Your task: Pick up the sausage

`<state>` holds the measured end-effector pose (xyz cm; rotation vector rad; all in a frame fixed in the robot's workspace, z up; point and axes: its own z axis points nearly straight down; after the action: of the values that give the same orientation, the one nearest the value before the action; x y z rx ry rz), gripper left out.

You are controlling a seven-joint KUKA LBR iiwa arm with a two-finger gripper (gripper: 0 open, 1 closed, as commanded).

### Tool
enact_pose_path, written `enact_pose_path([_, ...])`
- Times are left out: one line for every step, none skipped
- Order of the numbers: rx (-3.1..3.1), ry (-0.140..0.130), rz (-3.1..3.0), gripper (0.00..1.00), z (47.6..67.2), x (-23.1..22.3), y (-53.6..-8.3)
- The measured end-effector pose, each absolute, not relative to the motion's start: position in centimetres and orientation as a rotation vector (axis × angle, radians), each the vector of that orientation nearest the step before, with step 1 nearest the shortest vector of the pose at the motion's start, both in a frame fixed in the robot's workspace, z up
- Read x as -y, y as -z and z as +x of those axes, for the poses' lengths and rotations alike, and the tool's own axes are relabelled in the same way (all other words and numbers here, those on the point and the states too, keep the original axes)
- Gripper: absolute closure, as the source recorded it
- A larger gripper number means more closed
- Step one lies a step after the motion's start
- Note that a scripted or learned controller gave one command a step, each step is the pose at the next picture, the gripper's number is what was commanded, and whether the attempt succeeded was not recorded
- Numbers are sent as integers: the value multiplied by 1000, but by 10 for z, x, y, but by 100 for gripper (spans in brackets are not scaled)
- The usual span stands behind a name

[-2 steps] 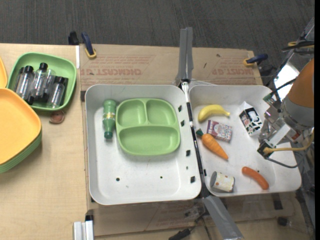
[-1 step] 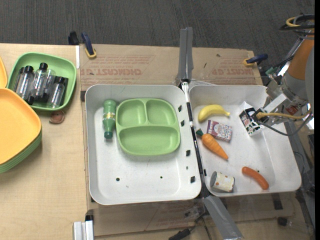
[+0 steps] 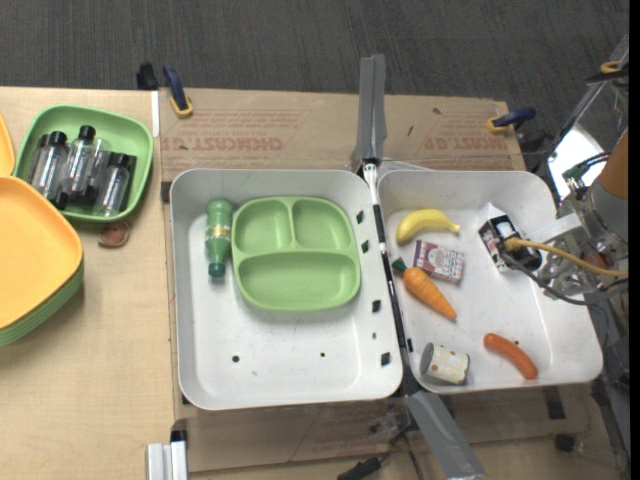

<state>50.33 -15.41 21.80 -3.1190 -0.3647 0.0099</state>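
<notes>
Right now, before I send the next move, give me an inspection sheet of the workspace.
Surface: left bin and right bin, side by side on cardboard.
Job's things: sausage lies loose near the right bin's near right corner, touching nothing.
Clutter: right bin also holds banana, small box, carrot and small can; left bin holds green bottle beside green divided plate.
Grippers: gripper at the right bin's right wall, apart from the sausage.
Cables: nothing seen beyond the robot's own.
Surroundings: green tray of small bottles, stacked orange plates, clamp.
</notes>
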Motion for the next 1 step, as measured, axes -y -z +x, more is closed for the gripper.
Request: enact_pose_path([351,-9,-3123,100,576,143,-245])
